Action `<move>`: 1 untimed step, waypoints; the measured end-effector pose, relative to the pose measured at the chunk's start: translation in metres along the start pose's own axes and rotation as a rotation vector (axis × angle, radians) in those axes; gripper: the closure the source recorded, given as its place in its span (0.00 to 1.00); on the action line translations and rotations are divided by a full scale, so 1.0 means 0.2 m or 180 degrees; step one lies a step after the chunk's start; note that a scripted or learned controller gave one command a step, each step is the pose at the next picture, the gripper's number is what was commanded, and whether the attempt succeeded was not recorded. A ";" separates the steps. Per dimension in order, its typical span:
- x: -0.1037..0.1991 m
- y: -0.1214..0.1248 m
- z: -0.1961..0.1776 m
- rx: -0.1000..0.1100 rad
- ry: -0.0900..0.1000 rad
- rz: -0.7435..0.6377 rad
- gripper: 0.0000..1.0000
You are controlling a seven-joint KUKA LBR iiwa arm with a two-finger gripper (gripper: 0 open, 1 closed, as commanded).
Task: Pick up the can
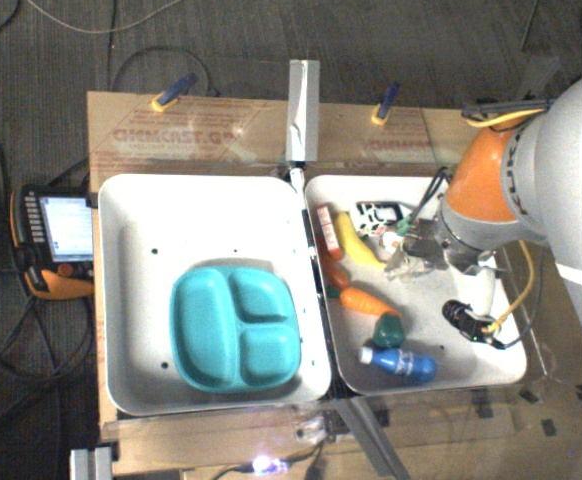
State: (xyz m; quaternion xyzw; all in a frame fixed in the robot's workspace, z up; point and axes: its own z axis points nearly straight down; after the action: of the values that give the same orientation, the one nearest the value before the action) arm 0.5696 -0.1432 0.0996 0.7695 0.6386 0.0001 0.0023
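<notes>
Can [327,230] lies on its side along the right bin's [511,370] left wall, upper-left corner, touching the banana [355,240]. Gripper [403,248] sits right of the banana; can't tell its opening or any hold. Risk: wall and banana crowd the can, so the grab may slip.

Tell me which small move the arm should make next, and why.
Probably shift the gripper toward the view's left: the can lies against the left wall of the right bin, beyond the banana, and the gripper is not yet above it.
</notes>
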 end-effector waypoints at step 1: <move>-0.09 0.29 -0.10 0.0033 -0.0015 0.0153 1.00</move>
State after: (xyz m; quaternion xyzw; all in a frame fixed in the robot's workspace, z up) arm 0.6223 -0.1722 0.1203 0.7847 0.6199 -0.0051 -0.0002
